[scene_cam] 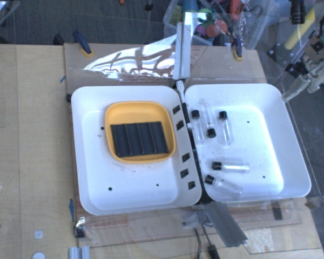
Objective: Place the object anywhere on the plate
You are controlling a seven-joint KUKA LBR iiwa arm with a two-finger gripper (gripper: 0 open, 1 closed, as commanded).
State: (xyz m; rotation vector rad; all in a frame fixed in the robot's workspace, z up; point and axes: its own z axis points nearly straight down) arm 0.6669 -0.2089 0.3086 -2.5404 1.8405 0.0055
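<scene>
Obs., overhead cam, single frame.

L bin (pixel 92 182): yellow plate (pixel 114 114) sits in the upper-middle of the bin floor. A black ribbed block (pixel 139 139) lies flat on the plate, its four or so ridges running front to back. It is inside the plate rim on all sides, w/ yellow showing all round, widest at the far edge. So the task obj. is on the plate, touching nothing else.

R bin (pixel 283 144): several clear vials w/ black caps. One group is near the divider in the far half (pixel 224 127). Two more lie on their sides in the near half (pixel 231 167), well apart from the plate. Small black tabs run along the seam between the bins (pixel 183 158).

Arm: gripper hardware (pixel 313 63) is at the upper right, off the bench edge and past the R bin's far corner, well apart from plate and block. Clenched or released: cannot tell (too much clutter and cabling around it, parts too small). Nothing is seen held.

Surroundings: crinkled shiny sheet (pixel 135 63) behind the L bin, clear tub of coloured bits (pixel 221 9) at top centre, blue clamps (pixel 83 45) at the bench's far edge. Bench top is light wood (pixel 21 144).
</scene>
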